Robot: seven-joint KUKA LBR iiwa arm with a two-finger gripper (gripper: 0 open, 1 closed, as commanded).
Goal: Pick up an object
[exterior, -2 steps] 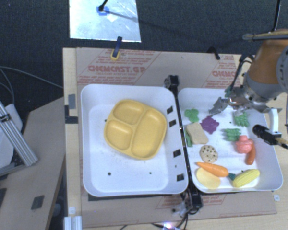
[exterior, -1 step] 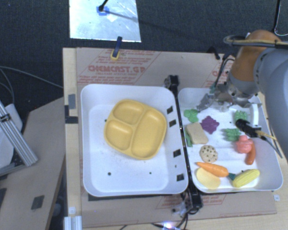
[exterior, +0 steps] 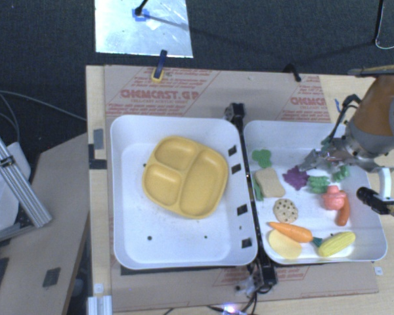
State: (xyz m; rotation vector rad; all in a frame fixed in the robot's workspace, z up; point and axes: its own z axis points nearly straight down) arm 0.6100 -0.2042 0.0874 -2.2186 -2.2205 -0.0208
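The right bin (exterior: 368,245) holds several toy foods. Among them are a green broccoli (exterior: 261,156), a bread slice (exterior: 270,183), purple grapes (exterior: 293,176), a green vegetable (exterior: 317,183), a pink-red piece (exterior: 333,199), a cookie (exterior: 285,209), a carrot (exterior: 291,231), a pale yellow slice (exterior: 282,245) and a corn cob (exterior: 336,243). My gripper (exterior: 316,161) hangs low over the upper right part of this bin, just right of the grapes and above the green vegetable. A small green piece (exterior: 341,172) lies right under the wrist.
The left bin (exterior: 128,241) carries a yellow divided plate (exterior: 185,176). A black hinge strip (exterior: 244,182) runs between the bins. The grey arm with its orange band (exterior: 381,107) comes in from the right edge.
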